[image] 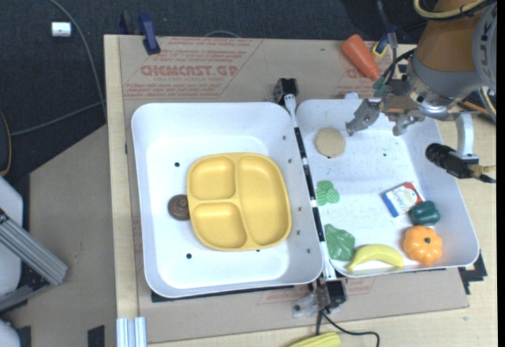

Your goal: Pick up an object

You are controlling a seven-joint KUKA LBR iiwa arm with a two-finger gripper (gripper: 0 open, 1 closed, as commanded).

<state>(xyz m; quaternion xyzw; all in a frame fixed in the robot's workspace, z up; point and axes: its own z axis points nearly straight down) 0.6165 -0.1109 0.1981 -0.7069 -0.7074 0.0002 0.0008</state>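
My gripper [382,123] hangs open over the far part of the right bin [371,164], its two grey fingers spread with nothing between them. A round tan cookie [331,142] lies just left of and below the left finger. Nearer the front of that bin lie a small green leafy piece [327,194], a blue and red packet [401,198], a dark green pepper [424,213], an orange pumpkin [422,244], a yellow banana [375,257] and a larger green leaf [340,242].
The left bin [158,140] holds a yellow divided tray [237,201] with a brown disc [179,207] at its left edge. An orange carrot [360,56] lies on the cardboard behind the right bin. A black clamp [286,90] sits between the bins.
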